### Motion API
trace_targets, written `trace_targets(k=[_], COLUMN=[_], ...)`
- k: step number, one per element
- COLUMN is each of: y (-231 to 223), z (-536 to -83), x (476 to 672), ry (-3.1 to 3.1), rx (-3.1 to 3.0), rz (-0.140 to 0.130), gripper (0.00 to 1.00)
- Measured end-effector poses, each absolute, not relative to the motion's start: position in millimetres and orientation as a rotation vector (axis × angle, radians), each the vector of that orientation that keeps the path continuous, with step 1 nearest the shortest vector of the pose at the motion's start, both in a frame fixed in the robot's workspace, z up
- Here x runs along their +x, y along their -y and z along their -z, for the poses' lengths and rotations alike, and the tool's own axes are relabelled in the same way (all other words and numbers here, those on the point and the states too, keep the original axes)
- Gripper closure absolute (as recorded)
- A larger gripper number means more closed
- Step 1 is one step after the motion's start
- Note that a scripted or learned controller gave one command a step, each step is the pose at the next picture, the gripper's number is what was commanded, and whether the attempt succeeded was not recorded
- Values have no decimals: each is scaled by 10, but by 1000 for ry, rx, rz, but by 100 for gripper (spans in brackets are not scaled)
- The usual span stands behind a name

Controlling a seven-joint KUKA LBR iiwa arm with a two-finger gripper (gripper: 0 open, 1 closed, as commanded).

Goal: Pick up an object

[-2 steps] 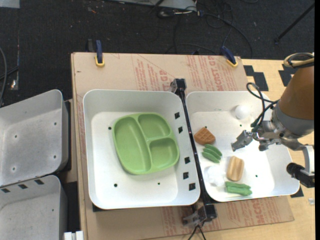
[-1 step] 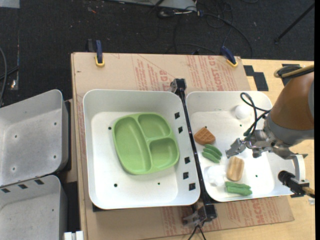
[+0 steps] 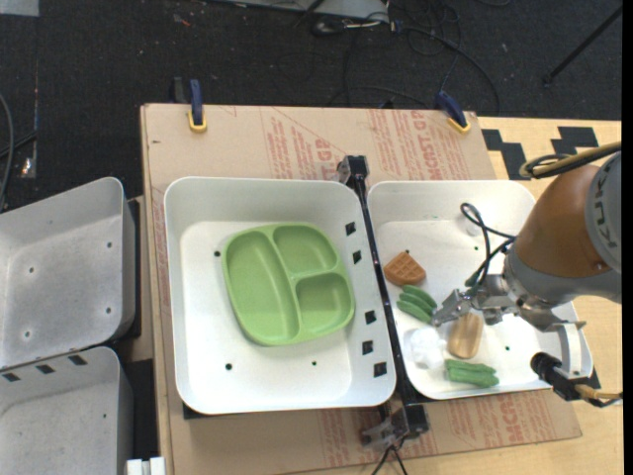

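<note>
— Green pod point(image 3: 470, 372) lies lowest in the right bin point(image 3: 435, 198); why is the end effector point(image 3: 463, 310) there?
— It hovers narrow over the tan piece point(image 3: 464, 336), seemingly targeting it; nothing gripped.

Tan oblong object point(image 3: 465, 336) lies in right bin point(image 3: 435, 202), beside the hand point(image 3: 465, 310).

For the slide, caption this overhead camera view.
Grey arm's gripper over tan block in right white bin; green divided plate left.
</note>
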State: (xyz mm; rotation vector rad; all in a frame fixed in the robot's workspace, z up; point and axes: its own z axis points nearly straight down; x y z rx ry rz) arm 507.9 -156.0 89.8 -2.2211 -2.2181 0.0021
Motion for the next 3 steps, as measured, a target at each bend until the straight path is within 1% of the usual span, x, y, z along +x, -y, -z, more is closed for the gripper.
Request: trace_targets(k=[1,2,3], y=[1560,1469,1482], z=[-1018,-1560,-2161], x=[5084,5045,4984], ry=[2218,2227,2228], rx=[-2224,-2220,-2223], rz=[0,3,4], gripper=[100,100,100])
